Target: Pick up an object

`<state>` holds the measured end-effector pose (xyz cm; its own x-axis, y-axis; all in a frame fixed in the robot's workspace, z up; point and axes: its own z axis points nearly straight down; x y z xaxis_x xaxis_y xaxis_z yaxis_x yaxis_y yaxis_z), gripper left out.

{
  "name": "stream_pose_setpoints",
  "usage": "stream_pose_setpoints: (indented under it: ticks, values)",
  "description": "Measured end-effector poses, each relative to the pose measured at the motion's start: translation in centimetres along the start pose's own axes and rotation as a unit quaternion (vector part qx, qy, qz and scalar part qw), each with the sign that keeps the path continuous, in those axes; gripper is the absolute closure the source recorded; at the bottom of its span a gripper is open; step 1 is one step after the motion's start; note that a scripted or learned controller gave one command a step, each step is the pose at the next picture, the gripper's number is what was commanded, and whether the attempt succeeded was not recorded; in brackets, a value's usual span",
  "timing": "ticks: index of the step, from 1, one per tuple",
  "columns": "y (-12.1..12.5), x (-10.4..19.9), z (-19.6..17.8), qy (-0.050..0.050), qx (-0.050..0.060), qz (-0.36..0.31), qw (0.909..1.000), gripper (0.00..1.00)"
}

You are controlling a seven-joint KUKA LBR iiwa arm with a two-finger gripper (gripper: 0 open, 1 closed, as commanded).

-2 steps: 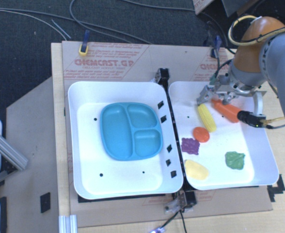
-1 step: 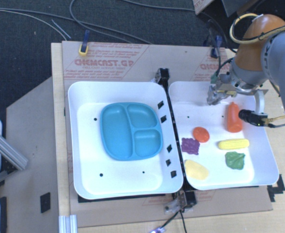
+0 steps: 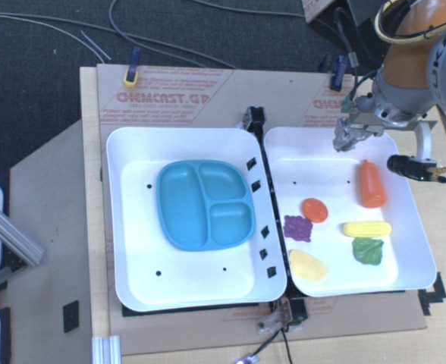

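The right bin point(image 3: 337, 149) holds several toy foods: an orange carrot point(image 3: 370, 183), a round orange fruit point(image 3: 314, 209), a purple grape bunch point(image 3: 298, 228), a yellow corn cob point(image 3: 366, 229), a green leafy piece point(image 3: 368, 251) and a pale yellow piece point(image 3: 306, 265). My gripper point(image 3: 349, 139) hangs over the far part of that bin, up and left of the carrot, with nothing seen between its fingers. It is too small and dark to tell how the fingers stand.
The left bin point(image 3: 124, 203) holds a blue divided plate point(image 3: 205, 203). A black divider point(image 3: 261, 188) runs between the two bins. The bins rest on a cardboard sheet point(image 3: 170, 89) with clamps at the far edge. The grey and orange arm point(image 3: 416, 44) reaches in from the upper right.
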<state>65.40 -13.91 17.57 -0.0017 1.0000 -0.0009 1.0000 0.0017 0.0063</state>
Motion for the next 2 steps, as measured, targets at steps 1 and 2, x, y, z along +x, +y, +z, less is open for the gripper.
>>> stream_pose_setpoints:
  ticks: [1, 2]
  values:
    - [0.21, -0.01, -5.42, 0.0, -0.001, 0.0, 1.0, 1.0]
    - [0.29, -0.01, -6.2, 0.0, 0.001, 0.0, 1.0, 1.0]
